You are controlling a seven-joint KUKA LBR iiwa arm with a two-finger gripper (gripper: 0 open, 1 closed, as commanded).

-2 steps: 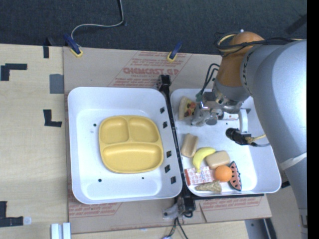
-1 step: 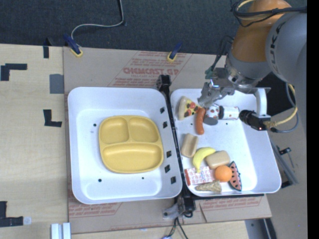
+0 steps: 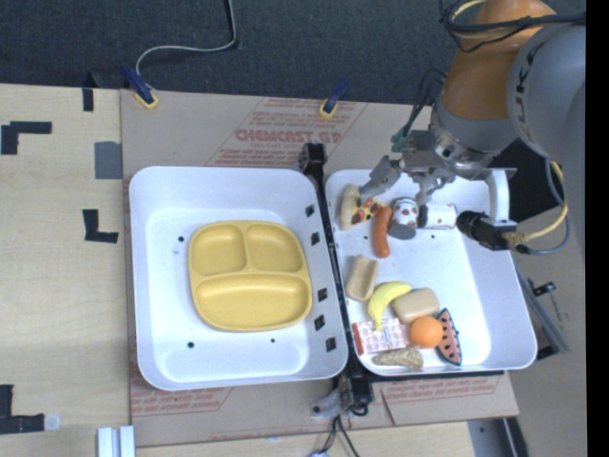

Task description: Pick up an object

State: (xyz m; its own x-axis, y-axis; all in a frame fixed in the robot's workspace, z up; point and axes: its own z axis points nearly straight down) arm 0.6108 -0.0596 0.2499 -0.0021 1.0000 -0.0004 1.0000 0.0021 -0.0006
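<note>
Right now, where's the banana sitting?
The banana lies in the right bin, toward its lower middle, touching the tan block on its right, with the orange just below that and the gripper well above it.

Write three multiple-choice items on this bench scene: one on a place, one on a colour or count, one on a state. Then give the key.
1. Where does the yellow divided plate lie?
A. in the left bin
B. in the right bin
C. on the cardboard outside the bins

2. How many compartments does the plate have?
A. two
B. three
C. five

3. How does the gripper stand?
A. fingers spread, above the back of the right bin, nothing between them
B. clamped on the banana
C. resting in the plate

Key: 1 A, the plate sits in the middle of the left bin. 2 B, two small sections above one long one. 3 A, both fingers hang apart near the hot dog.
</note>
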